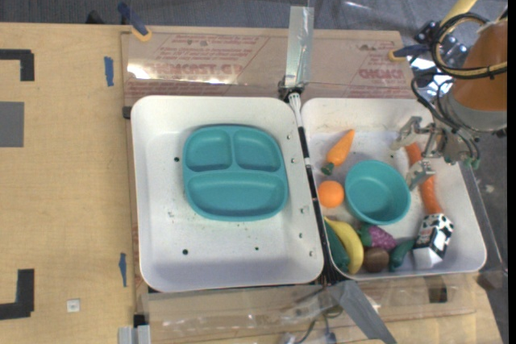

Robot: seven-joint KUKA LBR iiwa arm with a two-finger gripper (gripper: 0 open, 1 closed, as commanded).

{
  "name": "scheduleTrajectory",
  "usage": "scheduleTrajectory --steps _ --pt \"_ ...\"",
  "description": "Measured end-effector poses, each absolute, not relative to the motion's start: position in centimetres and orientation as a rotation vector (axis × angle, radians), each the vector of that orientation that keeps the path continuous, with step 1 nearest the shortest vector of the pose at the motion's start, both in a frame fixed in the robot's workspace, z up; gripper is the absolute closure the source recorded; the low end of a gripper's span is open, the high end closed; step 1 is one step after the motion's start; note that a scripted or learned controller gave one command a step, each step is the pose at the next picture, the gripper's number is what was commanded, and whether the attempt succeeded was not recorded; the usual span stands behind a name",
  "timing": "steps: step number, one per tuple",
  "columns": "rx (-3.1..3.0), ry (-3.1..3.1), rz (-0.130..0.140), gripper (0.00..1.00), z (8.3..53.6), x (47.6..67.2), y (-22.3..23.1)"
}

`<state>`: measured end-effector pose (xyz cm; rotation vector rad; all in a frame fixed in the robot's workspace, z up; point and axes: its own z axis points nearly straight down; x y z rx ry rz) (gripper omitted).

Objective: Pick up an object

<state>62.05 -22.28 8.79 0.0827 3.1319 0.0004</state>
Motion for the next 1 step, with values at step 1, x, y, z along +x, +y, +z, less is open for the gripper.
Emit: scheduleTrajectory --steps 1 --pt "0.207 3.126 0.001 0.00 8.80 61.64 -22.30"
